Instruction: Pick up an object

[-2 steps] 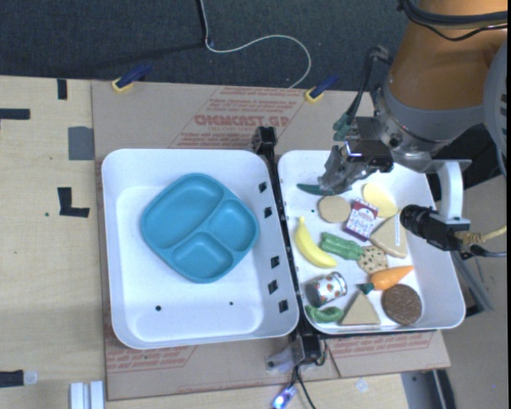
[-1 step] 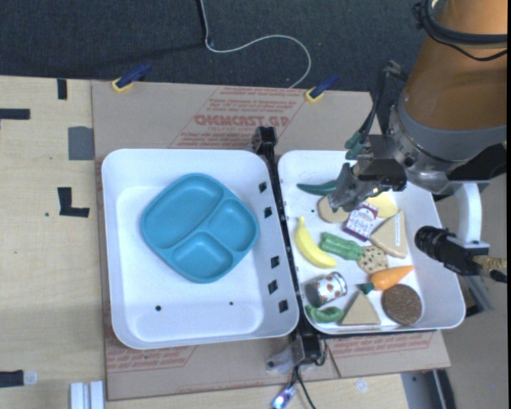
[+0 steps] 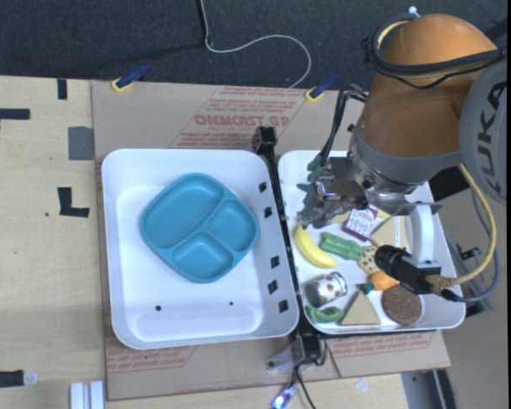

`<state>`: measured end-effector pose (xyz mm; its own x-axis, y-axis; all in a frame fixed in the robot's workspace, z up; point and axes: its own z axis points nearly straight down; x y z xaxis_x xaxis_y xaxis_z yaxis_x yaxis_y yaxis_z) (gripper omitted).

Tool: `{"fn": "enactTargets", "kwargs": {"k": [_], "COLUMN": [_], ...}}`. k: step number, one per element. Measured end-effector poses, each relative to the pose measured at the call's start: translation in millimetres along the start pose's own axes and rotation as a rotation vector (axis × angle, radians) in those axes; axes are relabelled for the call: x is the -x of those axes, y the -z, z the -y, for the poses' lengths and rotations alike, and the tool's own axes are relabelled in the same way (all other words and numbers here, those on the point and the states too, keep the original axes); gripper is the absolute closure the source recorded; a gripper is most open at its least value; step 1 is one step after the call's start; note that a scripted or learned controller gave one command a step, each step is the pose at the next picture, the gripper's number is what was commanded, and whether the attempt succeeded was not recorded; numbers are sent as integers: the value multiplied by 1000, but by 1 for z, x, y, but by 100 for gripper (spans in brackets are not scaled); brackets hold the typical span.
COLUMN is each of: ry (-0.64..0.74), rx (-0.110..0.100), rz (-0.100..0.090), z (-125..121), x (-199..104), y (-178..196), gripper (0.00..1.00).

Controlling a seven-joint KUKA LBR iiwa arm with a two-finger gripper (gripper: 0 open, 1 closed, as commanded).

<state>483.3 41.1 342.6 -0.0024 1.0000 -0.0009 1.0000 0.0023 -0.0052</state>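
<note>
Lowest in frame, the brown disc (image 3: pixel 402 306) lies flat and hard to pinch. The banana (image 3: pixel 312 248), mid-right bin (image 3: pixel 447 318), looks light and rigid: grip mid-body. Just above, the end effector (image 3: pixel 324 201); its spread I cannot tell.

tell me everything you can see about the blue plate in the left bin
The blue plate is a rounded-square divided dish, apparently smooth plastic, in a light teal blue. Raised ridges split it into three compartments: one large along its upper left and two smaller ones toward the lower right. It holds nothing. It lies flat and right side up, turned at an angle to the bin walls, on the floor of the left white bin, roughly central and toward the back. Nothing but the bin floor touches it.
</note>
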Motion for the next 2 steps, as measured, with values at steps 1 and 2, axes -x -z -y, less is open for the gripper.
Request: {"fn": "enactTargets", "kwargs": {"k": [1,2], "ry": [3,-1], "rx": [10,3], "rz": [-2,1], "z": [0,0], "x": [-26,-24], "y": [70,76], "gripper": [100,100]}}
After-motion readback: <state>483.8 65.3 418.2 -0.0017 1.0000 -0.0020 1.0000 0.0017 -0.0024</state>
